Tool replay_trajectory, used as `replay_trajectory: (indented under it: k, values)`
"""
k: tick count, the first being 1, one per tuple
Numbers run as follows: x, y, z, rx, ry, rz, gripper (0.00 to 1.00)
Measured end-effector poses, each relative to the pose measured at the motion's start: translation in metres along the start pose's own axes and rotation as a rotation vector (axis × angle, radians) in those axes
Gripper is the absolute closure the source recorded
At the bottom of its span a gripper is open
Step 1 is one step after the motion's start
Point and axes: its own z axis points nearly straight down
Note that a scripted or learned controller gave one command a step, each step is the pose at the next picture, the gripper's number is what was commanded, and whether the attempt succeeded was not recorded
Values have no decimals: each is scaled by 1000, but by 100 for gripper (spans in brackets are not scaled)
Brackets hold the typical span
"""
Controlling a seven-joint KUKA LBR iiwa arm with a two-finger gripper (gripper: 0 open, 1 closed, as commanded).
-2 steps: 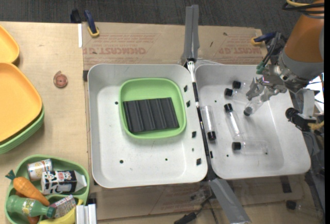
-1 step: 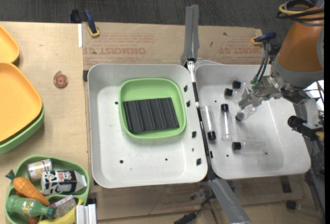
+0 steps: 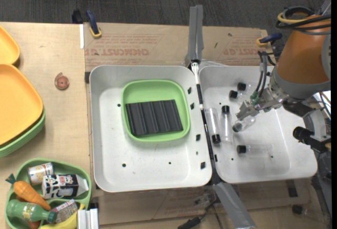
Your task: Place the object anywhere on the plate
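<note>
While I hang over the right bin (image 3: 295, 167), my jaws (image 3: 246, 117) sit low among clear vials (image 3: 226, 120); I cannot tell their state. The green plate (image 3: 156, 90) with a dark ribbed slab (image 3: 153, 117) lies in the left bin (image 3: 105, 133).

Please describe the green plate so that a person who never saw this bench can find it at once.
Look at the two white bins side by side; take the left bin, the one away from the arm. The green plate lies in its upper middle, a square dish with rounded corners. It alone carries a dark grey ribbed mat; the other plates, orange, are stacked outside the bins.
</note>
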Motion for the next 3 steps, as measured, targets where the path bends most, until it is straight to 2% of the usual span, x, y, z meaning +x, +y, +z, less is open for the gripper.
replay_trajectory:
  k: [1,2,3]
  values:
    - [44,5,-18,-2,-1,-153,100]
    - [112,50,0,-1,-2,-309,100]
    - [111,50,0,-1,-2,-308,0]
